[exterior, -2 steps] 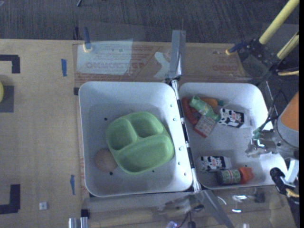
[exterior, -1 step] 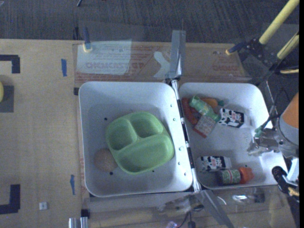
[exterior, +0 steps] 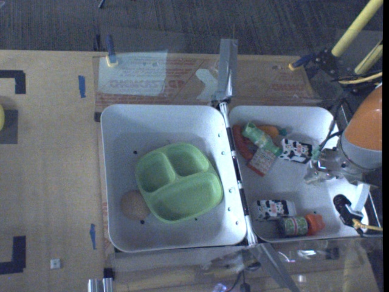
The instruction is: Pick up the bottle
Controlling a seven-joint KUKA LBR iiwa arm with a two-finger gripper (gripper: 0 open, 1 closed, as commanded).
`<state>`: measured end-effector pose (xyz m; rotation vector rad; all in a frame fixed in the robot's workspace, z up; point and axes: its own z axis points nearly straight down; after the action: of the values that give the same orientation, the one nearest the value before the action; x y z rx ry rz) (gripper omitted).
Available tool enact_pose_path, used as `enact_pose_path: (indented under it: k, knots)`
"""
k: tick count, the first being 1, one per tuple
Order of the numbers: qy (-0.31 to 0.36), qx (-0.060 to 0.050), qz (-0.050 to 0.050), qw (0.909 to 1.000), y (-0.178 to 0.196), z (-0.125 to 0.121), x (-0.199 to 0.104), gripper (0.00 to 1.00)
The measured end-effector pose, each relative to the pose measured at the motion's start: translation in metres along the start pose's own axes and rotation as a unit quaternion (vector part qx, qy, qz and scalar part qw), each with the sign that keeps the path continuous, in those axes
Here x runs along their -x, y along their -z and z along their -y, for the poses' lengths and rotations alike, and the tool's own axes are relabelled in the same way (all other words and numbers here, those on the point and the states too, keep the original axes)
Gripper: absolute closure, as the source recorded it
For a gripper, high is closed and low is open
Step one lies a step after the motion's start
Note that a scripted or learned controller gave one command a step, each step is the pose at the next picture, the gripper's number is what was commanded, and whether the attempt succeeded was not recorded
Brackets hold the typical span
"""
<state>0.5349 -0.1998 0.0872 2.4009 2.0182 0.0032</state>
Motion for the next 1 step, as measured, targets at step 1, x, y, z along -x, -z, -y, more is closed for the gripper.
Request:
enact_pose_path:
  k: [1]
  knots:
    - [-0.039, 0.0, 0.0, 0.9992, -0.0005, -0.0256, 0.0044, 1.0]
